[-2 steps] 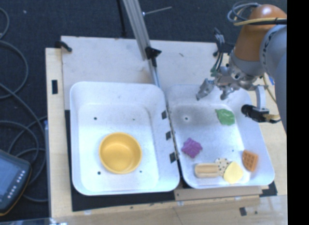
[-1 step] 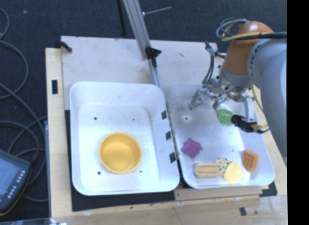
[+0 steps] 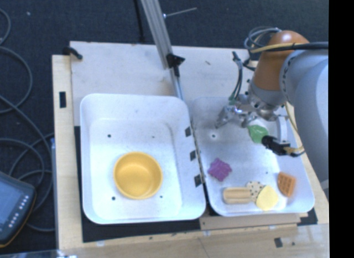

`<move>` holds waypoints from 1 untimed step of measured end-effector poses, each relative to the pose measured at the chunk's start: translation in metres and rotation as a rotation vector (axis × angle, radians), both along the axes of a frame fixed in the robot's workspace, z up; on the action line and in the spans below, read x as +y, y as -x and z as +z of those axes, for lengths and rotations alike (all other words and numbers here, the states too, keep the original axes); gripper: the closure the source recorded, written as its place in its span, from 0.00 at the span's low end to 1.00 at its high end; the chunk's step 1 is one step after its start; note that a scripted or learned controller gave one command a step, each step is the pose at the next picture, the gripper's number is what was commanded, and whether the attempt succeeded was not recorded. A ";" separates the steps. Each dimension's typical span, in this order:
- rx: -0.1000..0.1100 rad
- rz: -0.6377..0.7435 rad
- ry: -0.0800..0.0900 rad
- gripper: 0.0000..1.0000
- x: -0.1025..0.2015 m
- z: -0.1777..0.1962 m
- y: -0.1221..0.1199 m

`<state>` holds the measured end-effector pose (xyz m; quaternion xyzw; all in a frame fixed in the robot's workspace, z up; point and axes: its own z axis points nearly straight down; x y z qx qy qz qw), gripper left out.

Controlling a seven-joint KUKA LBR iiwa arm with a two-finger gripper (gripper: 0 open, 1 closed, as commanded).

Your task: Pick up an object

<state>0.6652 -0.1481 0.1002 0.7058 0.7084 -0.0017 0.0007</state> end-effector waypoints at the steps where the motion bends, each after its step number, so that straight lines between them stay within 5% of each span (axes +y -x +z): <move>1: -0.005 0.001 0.002 1.00 -0.001 0.013 -0.001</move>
